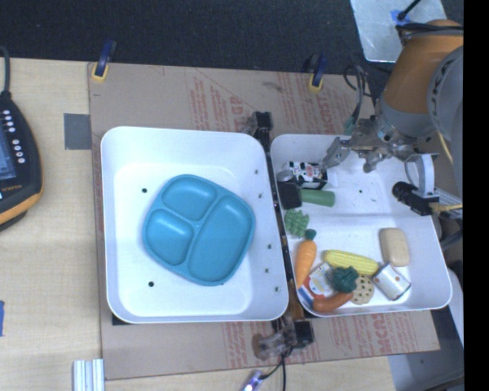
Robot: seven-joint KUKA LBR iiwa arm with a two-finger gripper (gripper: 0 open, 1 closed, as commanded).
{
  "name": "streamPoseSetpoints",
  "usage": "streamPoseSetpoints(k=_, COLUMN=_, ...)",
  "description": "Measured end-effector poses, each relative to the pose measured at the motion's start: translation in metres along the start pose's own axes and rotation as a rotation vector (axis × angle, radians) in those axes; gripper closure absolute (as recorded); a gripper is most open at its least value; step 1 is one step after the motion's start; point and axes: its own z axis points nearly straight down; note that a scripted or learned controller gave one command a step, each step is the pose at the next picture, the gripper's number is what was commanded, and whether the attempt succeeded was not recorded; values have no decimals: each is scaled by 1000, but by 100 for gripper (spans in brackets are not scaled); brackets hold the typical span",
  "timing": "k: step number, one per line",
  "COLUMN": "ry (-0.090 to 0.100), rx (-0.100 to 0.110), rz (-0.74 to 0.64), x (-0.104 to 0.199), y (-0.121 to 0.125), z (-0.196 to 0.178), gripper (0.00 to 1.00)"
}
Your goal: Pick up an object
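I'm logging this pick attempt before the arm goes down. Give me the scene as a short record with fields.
left bin: holds a blue divided plate
right bin: toy carrot, corn cob, beige block, green cylinder, small can, other small toys
gripper: over the right bin's far end, fingers spread, nothing between them
pendant: on the bench at the left

Arm [416,72] reaches from right, jaws spread apart.
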Motion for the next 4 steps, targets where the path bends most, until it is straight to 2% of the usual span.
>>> streamPoseSetpoints(k=1, ry=-6, rx=-19, rz=2, x=27, y=5, z=24, gripper=0)
streamPoseSetpoints(k=2, ry=-2, rx=-5, rz=4, x=-69, y=0, z=-2, gripper=0)
streamPoseSetpoints(k=3, ry=0, rx=-2, rz=1, x=2, y=1, z=5, gripper=0)
streamPoseSetpoints(k=4, ry=-5, rx=-20, rz=1, x=33, y=6, z=25, gripper=0)
